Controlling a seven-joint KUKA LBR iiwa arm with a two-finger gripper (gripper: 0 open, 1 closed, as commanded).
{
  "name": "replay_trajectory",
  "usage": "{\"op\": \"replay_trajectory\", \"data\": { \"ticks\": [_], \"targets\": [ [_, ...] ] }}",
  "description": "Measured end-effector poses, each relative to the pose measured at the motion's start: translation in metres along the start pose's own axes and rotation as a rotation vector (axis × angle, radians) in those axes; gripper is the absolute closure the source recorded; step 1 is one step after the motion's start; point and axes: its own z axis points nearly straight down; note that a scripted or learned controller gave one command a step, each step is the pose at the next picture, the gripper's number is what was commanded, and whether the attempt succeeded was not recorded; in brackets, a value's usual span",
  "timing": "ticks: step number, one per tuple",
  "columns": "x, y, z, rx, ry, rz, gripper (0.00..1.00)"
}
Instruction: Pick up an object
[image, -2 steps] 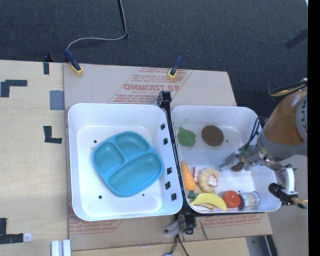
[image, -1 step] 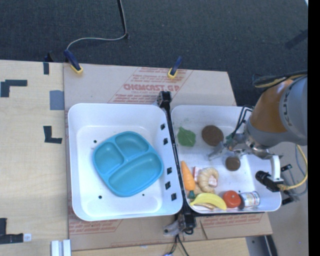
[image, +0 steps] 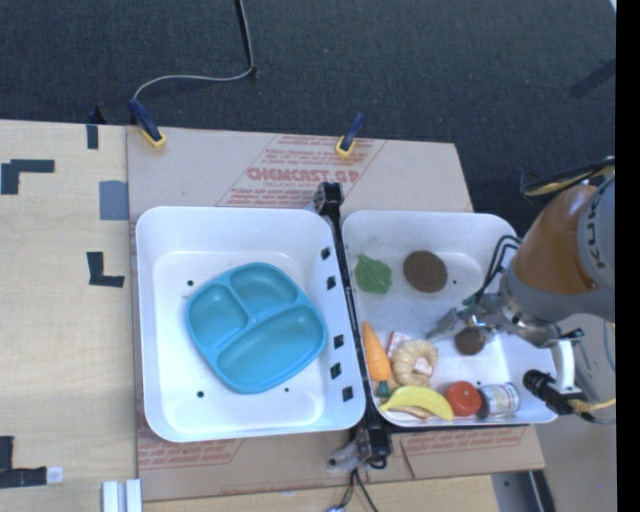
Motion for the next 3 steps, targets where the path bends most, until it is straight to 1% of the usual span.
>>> {"op": "replay_trajectory", "data": {
  "ticks": [1, 2, 3],
  "targets": [
    [0.000, 0.001, -0.010, -0.001, -0.001, 0.000, 1.00],
    [0.050, 0.022, 0.000, 0.002, 0.003, -0.001, 1.00],
    [0.119, -0.004, -0.098, 0.007, 0.004, -0.001, 1.00]
  ]
}}
